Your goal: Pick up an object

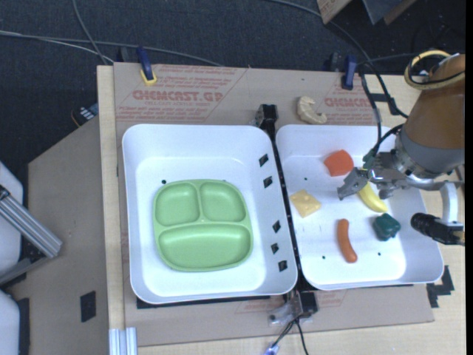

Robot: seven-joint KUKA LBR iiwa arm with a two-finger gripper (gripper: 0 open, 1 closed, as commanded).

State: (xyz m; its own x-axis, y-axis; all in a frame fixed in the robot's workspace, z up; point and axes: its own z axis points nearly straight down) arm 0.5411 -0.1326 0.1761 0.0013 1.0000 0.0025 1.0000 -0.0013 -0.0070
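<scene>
Your gripper (367, 181) hangs spread open over the right white bin (318, 272), nothing between its fingers. The curved yellow plastic banana (373, 199) lies just below them, long axis slanting down-right.

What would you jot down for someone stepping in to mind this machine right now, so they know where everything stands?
Gripper: low over the right white bin, next to the yellow banana-shaped toy; I cannot tell whether it is open or shut, and nothing shows as held.
Right bin also holds: orange-red rounded toy, pale yellow wedge, orange-red sausage-shaped toy, dark green toy.
Left white bin: a light green divided plastic plate.
On the board behind the bins: a beige curved piece.
Done: nothing lifted yet.
Left: grasp one object and raise it.
</scene>
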